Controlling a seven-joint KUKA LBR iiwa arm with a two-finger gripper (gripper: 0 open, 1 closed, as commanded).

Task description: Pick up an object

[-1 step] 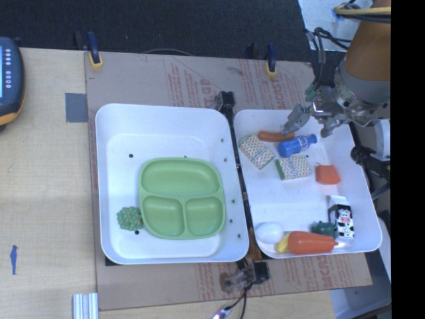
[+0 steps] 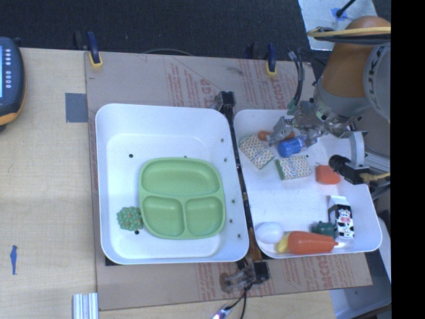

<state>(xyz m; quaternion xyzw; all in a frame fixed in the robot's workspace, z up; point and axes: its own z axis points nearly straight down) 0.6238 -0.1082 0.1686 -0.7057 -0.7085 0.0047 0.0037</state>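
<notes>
My gripper (image 2: 290, 129) is low over the back of the right bin (image 2: 362, 198), reaching in from the right. A small blue object (image 2: 290, 147) lies right under its tip, touching or nearly touching it. A patterned sachet (image 2: 256, 150) sits just to the left, and a small orange piece (image 2: 264, 136) lies at the gripper's left side. A green-and-tan patterned block (image 2: 294, 168) rests in front of the blue object.
The right bin also holds a red-orange piece (image 2: 327, 174), a black-and-white toy cow (image 2: 342, 220), a dark green toy (image 2: 324, 229), an orange carrot (image 2: 310, 242) and a white egg (image 2: 269, 232). The left bin (image 2: 113, 145) holds a green divided plate (image 2: 181, 198) and a green ball (image 2: 129, 218).
</notes>
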